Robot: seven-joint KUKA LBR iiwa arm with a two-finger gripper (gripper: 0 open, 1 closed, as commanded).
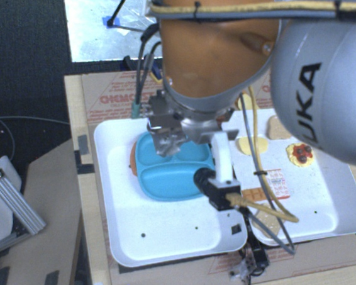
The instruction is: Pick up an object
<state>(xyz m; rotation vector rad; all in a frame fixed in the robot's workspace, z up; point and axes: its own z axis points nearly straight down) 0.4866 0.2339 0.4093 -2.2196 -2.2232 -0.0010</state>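
Blue divided tray (169,174) lay directly beneath the gripper (168,147); whether the gripper was open, I couldn't tell.

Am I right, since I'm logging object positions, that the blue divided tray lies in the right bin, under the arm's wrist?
Not quite. The camera view shows the blue divided tray in the left bin, not the right one. It does lie under the arm's wrist, as you said.

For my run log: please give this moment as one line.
gripper: over blue plastic divided tray | tray: left white bin | grasp: unclear
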